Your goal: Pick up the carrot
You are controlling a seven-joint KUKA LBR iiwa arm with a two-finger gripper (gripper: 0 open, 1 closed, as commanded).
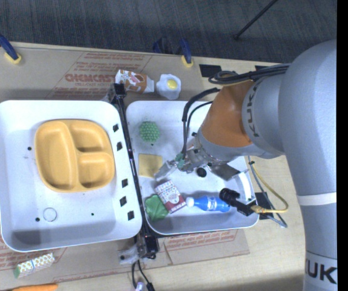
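The gripper [175,164], its state impossible to tell, should centre squarely over the carrot before closing.

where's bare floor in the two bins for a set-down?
Left bin: free strip along its near edge, below the yellow divided plate, and a narrower margin on its left. Right bin: crowded. The green ball, yellow sponge, snack packet, green cloth and blue bottle cover the floor, and the arm hangs over the rest.

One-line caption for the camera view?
KUKA arm reaches into the right bin; yellow divided tray sits in left bin.
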